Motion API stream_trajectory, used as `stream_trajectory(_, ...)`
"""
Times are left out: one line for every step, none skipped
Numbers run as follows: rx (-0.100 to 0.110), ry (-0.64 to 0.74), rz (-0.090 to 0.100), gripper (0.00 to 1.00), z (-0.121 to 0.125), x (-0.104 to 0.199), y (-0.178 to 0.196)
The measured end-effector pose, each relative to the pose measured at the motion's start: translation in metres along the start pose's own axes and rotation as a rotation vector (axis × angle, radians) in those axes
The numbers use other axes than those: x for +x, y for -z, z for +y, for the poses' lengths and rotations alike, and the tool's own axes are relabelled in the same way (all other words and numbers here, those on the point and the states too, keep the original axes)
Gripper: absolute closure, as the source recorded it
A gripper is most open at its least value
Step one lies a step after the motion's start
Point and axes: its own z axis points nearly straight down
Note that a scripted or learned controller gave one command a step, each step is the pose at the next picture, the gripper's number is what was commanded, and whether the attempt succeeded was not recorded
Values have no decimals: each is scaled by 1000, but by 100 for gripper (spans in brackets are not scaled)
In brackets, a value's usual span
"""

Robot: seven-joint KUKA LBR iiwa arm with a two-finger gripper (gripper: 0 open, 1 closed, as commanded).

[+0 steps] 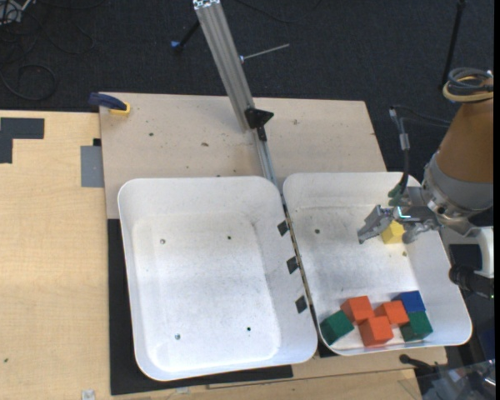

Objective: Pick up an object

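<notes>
My gripper (393, 225) hangs over the right bin (333, 248), near its right wall, at the end of the grey arm with the orange band (471, 140). Its fingers (369, 226) look spread apart. A small yellow block (392, 233) shows between them, with a gap to the left finger; I cannot tell whether it rests on the bin floor or is touched. At the bin's front edge lies a cluster of blocks: orange (358, 307), orange (377, 330), orange (395, 312), green (337, 327), blue (412, 301) and dark green (417, 329).
The left bin (200, 273) sits beside the right one, with black clips (292, 264) along the shared rim. A slanted aluminium rail (229, 61) rises behind the bins. A blue-and-yellow clamp (110, 102) lies at the bench's far left corner.
</notes>
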Motion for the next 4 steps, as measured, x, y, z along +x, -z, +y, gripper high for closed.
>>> stream_trajectory(-5,-3,-1,0,1,-1,2)
stream_trajectory(2,-1,0,0,-5,-8,-58)
stream_trajectory(1,-1,0,0,-2,-17,-111)
stream_trajectory(-6,-2,-1,0,-2,-17,-146)
